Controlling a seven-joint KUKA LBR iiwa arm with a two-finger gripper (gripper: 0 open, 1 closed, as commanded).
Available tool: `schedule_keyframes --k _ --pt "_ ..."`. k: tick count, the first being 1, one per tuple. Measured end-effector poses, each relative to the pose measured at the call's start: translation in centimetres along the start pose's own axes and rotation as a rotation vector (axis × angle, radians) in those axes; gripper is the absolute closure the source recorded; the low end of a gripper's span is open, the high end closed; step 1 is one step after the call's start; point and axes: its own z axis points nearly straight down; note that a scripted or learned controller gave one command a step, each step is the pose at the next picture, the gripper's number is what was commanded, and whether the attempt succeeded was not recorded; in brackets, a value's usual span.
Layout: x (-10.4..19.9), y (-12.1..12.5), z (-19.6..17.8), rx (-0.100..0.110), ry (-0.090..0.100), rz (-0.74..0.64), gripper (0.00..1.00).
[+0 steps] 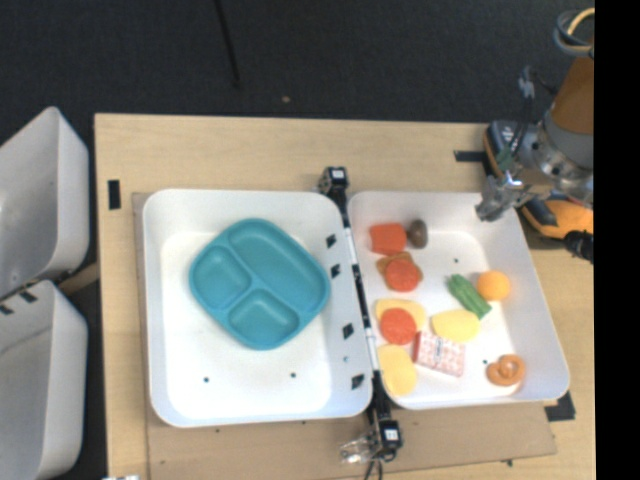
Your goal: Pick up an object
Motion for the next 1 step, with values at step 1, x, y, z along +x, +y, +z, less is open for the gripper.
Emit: schedule_keyframes --k 1 --pt "-0.08 0.07 -0.56 0.004 0.001 -0.002 1.0"
